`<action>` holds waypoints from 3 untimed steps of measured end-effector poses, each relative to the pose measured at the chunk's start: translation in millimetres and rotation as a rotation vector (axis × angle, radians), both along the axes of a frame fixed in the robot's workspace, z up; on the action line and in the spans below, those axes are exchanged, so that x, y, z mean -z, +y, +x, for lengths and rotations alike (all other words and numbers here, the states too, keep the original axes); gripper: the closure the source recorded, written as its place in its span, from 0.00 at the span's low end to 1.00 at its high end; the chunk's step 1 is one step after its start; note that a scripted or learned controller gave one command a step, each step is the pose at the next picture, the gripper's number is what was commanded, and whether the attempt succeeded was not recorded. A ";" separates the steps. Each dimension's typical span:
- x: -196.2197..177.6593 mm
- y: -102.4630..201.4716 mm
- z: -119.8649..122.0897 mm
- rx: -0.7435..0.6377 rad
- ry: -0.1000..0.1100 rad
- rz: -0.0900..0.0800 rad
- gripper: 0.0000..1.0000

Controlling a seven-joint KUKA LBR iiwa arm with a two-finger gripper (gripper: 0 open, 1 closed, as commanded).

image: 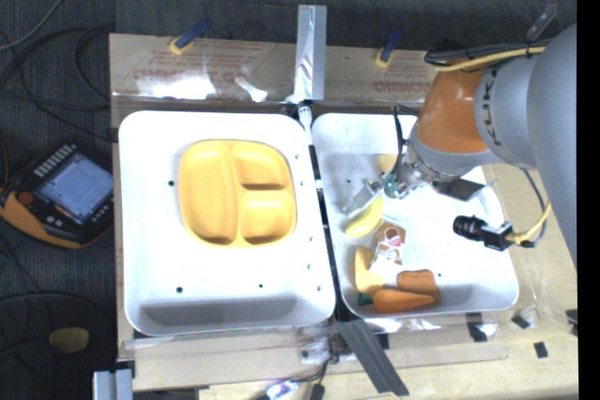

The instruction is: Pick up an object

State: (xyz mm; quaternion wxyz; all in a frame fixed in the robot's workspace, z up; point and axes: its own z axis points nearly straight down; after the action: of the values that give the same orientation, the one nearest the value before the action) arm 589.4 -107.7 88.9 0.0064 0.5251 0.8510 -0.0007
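Claw [392, 185]: I saw it low in the right bin [487, 281]; grip state, I couldn't tell.
Banana [364, 216]: lay just beside the claw.
Carrot [405, 299]: sat by the near wall.
Tray [237, 191]: yellow, in the left bin [150, 295].

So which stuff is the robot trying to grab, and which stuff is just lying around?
For the job:
- gripper
- banana
- carrot
- small packet

Just lying about:
- yellow divided tray in the left bin
- handheld controller beside the bench

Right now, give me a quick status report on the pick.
Hand low in right bin, grip unclear. Banana just beside it. Carrot, packet nearby. Yellow tray in left bin.
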 end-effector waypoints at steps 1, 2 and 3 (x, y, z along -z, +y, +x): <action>-7.0 2.4 0.7 0.000 0.002 0.007 1.00; -3.3 -10.4 19.9 0.305 0.017 0.009 1.00; -108.7 24.6 5.5 0.482 0.017 0.005 1.00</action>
State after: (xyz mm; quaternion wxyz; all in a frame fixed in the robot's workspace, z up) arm 595.0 -83.1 197.6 -0.0022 0.7128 0.7013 -0.0045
